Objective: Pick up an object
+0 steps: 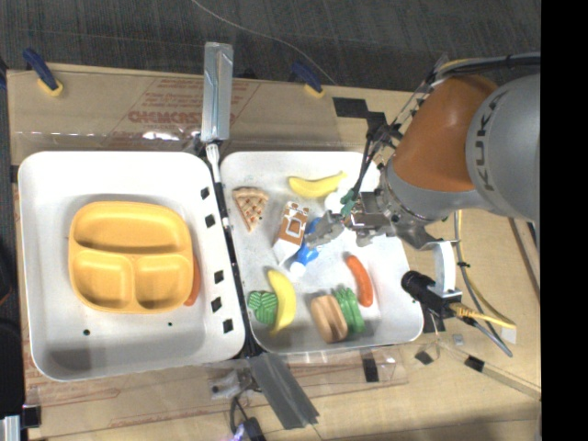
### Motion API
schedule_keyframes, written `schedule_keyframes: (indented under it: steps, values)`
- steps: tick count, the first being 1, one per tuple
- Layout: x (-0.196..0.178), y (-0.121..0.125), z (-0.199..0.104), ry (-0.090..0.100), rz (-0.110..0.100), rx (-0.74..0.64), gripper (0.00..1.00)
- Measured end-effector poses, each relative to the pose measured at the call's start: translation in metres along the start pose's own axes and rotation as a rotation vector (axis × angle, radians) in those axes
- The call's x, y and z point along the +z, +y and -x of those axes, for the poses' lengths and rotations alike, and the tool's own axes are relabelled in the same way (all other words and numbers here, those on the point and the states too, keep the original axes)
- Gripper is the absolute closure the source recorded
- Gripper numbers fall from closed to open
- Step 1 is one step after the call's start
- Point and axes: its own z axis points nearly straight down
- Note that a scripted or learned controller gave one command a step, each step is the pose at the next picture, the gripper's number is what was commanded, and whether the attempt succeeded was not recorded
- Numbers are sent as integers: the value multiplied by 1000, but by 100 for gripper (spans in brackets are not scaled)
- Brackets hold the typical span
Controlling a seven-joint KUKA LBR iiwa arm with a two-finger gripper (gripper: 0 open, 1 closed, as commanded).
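Observation:
My gripper (329, 228) reaches in from the right over the middle of the right bin (395, 177). Its tip is just right of a brown and white carton (293, 223) and above a small blue and white bottle (301, 257). I cannot see anything held in it. Around it lie a pizza slice (249, 205), a yellow banana (315, 186), a second banana (282, 298), a green round toy (262, 307), a burger (328, 317) with a green piece (349, 308) beside it, and an orange sausage (359, 279).
The left bin (46, 200) holds a yellow divided tray (131, 254). A metal divider (217, 90) runs between the bins at the back. The arm's orange band and grey wrist (459, 145) hang over the right bin's right rim.

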Motion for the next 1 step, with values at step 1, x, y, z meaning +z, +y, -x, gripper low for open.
schedule_keyframes:
  steps: [1]
  values:
    - [-95,-2,-14,-2,7,133,0]
